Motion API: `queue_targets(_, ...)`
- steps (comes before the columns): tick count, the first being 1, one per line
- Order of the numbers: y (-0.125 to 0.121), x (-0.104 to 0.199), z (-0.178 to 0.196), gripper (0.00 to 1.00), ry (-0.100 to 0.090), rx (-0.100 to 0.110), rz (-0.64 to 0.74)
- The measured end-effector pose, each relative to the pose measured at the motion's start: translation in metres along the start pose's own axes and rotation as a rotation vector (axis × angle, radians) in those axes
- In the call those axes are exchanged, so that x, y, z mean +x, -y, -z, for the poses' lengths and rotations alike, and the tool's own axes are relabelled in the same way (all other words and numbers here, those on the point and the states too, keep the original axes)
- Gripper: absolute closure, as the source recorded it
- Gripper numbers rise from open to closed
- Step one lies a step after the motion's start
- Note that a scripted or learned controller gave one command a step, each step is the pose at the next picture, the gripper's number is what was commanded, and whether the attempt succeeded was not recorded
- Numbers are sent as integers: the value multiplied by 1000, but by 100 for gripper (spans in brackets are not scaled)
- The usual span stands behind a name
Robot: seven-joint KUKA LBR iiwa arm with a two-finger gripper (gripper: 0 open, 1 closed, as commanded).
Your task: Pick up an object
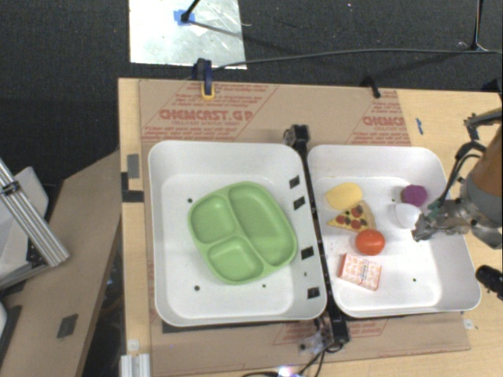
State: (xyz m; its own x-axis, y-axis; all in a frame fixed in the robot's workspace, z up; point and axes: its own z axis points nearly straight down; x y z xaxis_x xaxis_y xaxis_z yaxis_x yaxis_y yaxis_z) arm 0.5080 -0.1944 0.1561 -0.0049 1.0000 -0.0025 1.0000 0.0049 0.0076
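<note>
Two white bins sit side by side: the left bin [169, 210] has a green divided tray [240, 230], and the right bin [440, 289] has the toys bunched toward its left and middle. The gripper [428, 225] hangs near the right wall, just beside a white ball [406, 214] and purple piece [414, 194]; can't tell its grip. The tomato [370, 242], pizza slice [352, 217], yellow piece [344, 194] and cracker packet [360, 271] leave bare floor along the front-right corner.
</note>
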Motion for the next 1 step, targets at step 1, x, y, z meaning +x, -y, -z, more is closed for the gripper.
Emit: queue_targets(1,-4,1,44,100,0,1,0)
